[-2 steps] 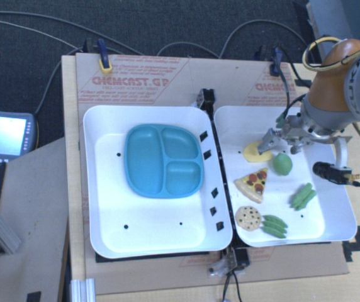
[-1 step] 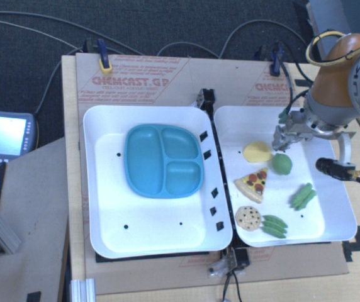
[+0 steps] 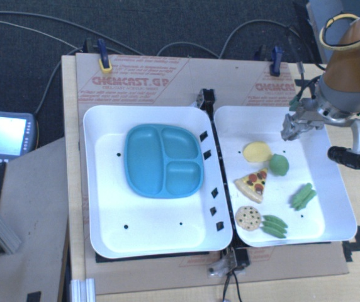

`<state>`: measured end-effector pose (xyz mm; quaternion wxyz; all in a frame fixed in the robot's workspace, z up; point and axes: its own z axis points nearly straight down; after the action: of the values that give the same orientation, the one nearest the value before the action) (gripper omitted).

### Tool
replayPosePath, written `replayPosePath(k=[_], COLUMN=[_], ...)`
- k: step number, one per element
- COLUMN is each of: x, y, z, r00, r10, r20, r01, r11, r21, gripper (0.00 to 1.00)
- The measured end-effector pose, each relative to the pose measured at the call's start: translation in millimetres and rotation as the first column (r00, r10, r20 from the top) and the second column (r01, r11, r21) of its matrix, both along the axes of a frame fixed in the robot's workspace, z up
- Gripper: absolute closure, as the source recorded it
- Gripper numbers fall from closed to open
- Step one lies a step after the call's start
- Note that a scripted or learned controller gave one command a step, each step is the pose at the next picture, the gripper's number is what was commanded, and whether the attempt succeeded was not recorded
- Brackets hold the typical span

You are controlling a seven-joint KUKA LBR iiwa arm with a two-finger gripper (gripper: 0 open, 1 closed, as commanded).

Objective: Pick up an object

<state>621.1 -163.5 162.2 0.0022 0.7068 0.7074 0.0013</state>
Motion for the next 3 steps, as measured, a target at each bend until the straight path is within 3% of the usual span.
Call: replayPosePath(k=[2,3], x=[14,-9], y=[1,49], z=[119,101], r00=[1.000,1.000], r10=[0.001,0.003], r20=[0.004,-0.009], r01=[-0.001,-0.003], r11=[1.000,1.000], r21=[-0.001,0.004], gripper=[1.00,1.00])
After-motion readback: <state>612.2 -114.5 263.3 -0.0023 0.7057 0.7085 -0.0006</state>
